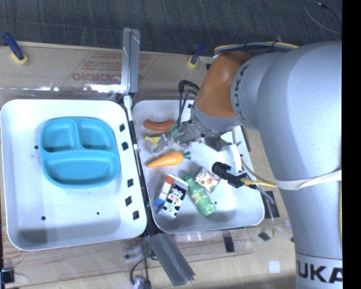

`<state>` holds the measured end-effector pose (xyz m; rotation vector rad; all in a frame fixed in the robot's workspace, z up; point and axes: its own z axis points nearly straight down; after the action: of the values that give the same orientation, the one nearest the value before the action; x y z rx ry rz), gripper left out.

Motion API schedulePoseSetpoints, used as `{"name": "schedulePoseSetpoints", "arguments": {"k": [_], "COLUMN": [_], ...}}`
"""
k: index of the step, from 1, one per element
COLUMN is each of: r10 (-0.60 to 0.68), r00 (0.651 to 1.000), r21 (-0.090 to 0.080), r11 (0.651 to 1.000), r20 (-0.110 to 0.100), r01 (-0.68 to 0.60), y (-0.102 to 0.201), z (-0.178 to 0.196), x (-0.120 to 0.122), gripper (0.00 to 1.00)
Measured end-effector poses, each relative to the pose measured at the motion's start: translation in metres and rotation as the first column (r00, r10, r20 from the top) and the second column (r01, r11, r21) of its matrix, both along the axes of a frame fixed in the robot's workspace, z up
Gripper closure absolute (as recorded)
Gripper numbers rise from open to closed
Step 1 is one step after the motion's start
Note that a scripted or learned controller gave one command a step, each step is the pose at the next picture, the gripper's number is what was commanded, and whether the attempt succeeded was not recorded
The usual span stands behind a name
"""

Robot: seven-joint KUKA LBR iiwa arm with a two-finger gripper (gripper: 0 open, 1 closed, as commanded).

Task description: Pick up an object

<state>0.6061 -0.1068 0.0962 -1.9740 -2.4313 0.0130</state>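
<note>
The gripper (175,136) sits low in the upper part of the right bin (246,218), just above the carrot (165,159) and below the sausage (159,125); its finger state cannot be told. A blue tray (79,150) lies in the left bin (24,221), and a bottle (201,199) and cartons (171,195) occupy the right bin's lower part.

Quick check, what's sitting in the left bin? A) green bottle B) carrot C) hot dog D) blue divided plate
D: the blue divided plate lies alone in the left bin; the carrot, green bottle and hot dog all lie in the right bin.
</note>
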Motion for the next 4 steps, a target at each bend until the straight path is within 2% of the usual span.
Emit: {"name": "schedulePoseSetpoints", "arguments": {"k": [1, 2, 3, 4], "r10": [0.005, 0.005, 0.010, 0.010], "r00": [1.000, 1.000, 1.000, 1.000], "r21": [-0.001, -0.001, -0.002, -0.002], "r11": [1.000, 1.000, 1.000, 1.000], "r20": [-0.005, -0.005, -0.009, -0.009], "r01": [-0.005, -0.005, -0.010, -0.010], "y": [0.0005, 0.0006, 0.0010, 0.0010], "z": [0.0074, 0.0073, 0.0145, 0.0145], "x": [-0.0007, -0.0007, -0.0013, -0.0013], "gripper": [1.00, 0.00, 1.00, 0.00]}}
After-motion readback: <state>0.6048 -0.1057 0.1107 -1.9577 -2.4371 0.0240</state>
